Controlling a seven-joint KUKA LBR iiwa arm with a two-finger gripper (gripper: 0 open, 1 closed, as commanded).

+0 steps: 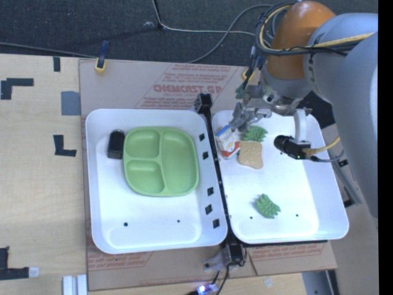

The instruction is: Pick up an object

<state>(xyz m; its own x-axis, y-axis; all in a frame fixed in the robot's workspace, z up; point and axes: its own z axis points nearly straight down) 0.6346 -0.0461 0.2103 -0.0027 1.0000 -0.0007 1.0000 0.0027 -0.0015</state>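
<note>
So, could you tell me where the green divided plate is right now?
The green divided plate lies in the left bin, with a small black object touching its left edge.

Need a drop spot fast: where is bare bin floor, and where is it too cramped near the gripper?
Bare floor: the left bin's near strip below the green divided plate, and the right bin's near half around the green leafy piece. Crowded: the right bin's far-left corner, where the gripper hangs over the small carton, the tan piece and another green piece.

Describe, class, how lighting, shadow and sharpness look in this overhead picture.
Camera view: even, soft light; the green divided plate and left bin stay sharp with faint shadows; the arm's orange band is soft and blurred; items beneath the gripper are too small to identify.
</note>
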